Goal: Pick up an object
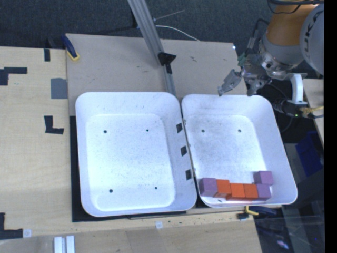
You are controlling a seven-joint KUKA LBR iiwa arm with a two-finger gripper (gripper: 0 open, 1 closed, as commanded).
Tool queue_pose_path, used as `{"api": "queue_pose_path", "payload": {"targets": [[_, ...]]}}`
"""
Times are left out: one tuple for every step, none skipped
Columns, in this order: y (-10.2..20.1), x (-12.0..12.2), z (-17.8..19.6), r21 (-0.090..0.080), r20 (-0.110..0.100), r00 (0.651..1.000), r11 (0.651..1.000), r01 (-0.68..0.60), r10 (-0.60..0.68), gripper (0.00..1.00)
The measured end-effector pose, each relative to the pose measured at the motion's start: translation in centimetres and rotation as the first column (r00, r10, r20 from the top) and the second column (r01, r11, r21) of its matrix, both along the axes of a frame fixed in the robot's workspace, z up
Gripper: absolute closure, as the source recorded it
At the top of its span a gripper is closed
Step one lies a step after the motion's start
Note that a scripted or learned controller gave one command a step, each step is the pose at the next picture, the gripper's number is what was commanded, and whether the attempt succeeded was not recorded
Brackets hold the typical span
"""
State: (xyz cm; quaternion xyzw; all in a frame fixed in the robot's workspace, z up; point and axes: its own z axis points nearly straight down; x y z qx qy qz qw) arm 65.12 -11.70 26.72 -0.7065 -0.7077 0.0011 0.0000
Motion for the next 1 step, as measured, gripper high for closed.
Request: {"api": "queue_pose_path", "payload": {"targets": [[1.53, 1.25, -2.71, 0.001, -0.002, 1.000, 1.000, 0.000, 0.000, 0.00]]}}
